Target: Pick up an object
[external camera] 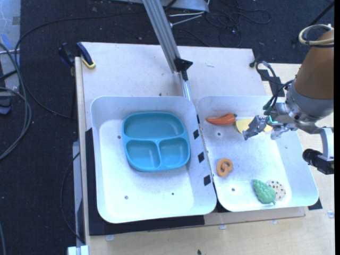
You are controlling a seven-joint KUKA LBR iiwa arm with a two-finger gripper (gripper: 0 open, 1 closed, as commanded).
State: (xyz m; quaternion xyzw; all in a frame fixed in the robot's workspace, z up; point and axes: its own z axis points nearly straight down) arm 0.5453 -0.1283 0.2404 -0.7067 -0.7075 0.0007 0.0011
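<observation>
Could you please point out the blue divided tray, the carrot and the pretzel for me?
blue divided tray (139, 125), camera view, upper compartment floor.
carrot (220, 119), camera view, orange body.
pretzel (224, 167), camera view, its ring.

Grey arm (313, 97) w/ broad orange band above wrist. Black cables (271, 81) looped just behind claw (254, 128). Claw dark grey metal, small teal light beside it. Black knob-like fitting below wrist, white bracket attached.

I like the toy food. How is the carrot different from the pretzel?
The carrot is long, pointed and orange-red with a green end; the pretzel is small, round and tan with holes. The carrot lies near the far edge of the right bin, close to the gripper; the pretzel lies nearer the middle. Both lie in that bin.
</observation>
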